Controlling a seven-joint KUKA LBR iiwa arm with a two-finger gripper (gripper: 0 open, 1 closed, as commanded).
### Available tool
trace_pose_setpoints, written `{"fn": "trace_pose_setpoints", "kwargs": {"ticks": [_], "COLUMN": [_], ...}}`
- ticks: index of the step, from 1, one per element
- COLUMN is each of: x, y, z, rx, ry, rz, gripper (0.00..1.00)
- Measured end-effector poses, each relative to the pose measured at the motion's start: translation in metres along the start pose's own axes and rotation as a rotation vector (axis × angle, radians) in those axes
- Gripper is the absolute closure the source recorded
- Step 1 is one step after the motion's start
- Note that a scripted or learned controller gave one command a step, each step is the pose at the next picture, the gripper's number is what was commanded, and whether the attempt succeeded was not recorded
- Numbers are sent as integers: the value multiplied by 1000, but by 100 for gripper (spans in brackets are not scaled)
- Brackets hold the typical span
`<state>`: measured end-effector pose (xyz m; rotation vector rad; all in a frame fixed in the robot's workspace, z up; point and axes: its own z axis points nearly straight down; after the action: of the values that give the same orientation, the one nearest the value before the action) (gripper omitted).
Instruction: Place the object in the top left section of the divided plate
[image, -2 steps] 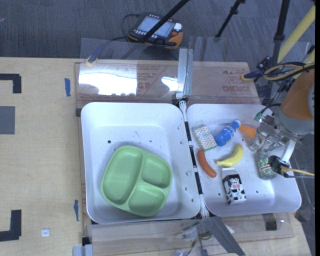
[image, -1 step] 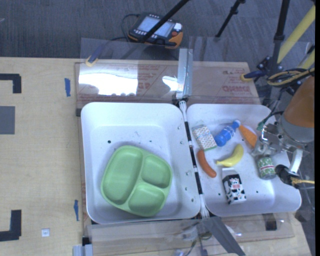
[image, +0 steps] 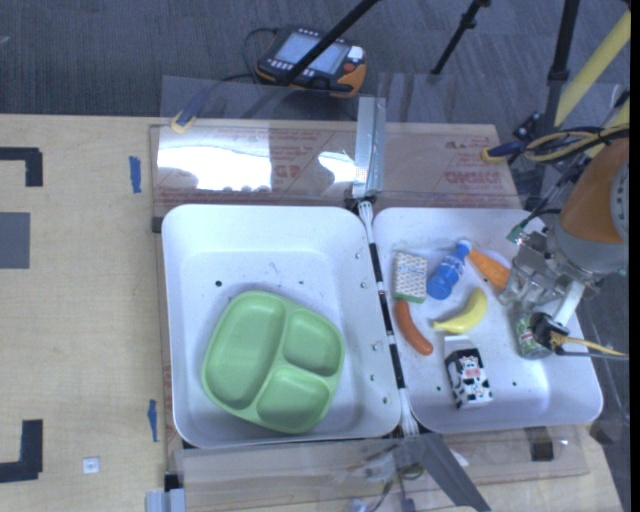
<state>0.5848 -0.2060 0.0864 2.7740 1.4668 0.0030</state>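
Right bin (image: 575, 395) crowds banana (image: 462, 316), bottle (image: 447, 273), carrot (image: 489, 267) together.

Matt green plastic plate (image: 272, 362)

A robotics lab: a plywood tabletop (image: 80, 300) marked with black squares (image: 14, 240) and blue tape (image: 135, 173) carries two white bins (image: 190, 240), with a teach pendant (image: 310, 58) at the upper centre, tripod legs (image: 470, 25) and loose cables (image: 560, 145) at the upper right.
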Motion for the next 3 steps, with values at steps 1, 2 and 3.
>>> {"fn": "trace_pose_setpoints", "kwargs": {"ticks": [1, 2, 3], "x": [-21, -44, -52], "y": [-25, -54, -54], "z": [-1, -1, -1], "rx": [2, -1, -3], "ry": [3, 2, 3], "rz": [-90, -389, -629], "gripper": [100, 100, 100]}}
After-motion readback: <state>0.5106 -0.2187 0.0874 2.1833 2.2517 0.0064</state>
